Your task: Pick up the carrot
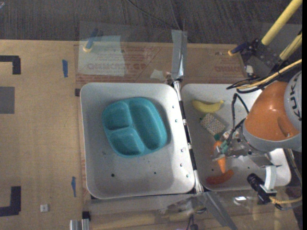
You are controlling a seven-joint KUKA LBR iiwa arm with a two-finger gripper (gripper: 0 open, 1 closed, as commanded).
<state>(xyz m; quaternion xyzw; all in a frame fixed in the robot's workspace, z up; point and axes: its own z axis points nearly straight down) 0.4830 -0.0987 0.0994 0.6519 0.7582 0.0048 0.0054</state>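
The tool (223, 150) is seen low in the right bin (206, 128), at the lower right of the frame, set directly over the upper end of the carrot (221, 164). How wide it stands cannot be told: its metal parts are small, blurred and crowded by cables, and whether the carrot is touched or gripped cannot be made out either. The carrot is found in the lower middle of the right bin, as a short orange piece whose long axis runs nearly up and down the frame; which end is the tip cannot be judged, since its upper end is covered by the tool. Just below it, a flatter orange-red object (220, 178) is seen lying across the bin floor, near the bin's lower rim. Toward the upper part of the same bin a yellow banana (207, 106) is laid, and below it, between banana and tool, a small speckled grey block (212, 124) is set at a tilt. Much of the right half of that bin is hidden by the arm's orange band (271, 116), and the arm is cut off by the frame's right edge. In the left bin (91, 143) a teal divided plate (135, 126) is placed, well apart from the carrot. Both bins are carried by the pale wooden surface (38, 143).
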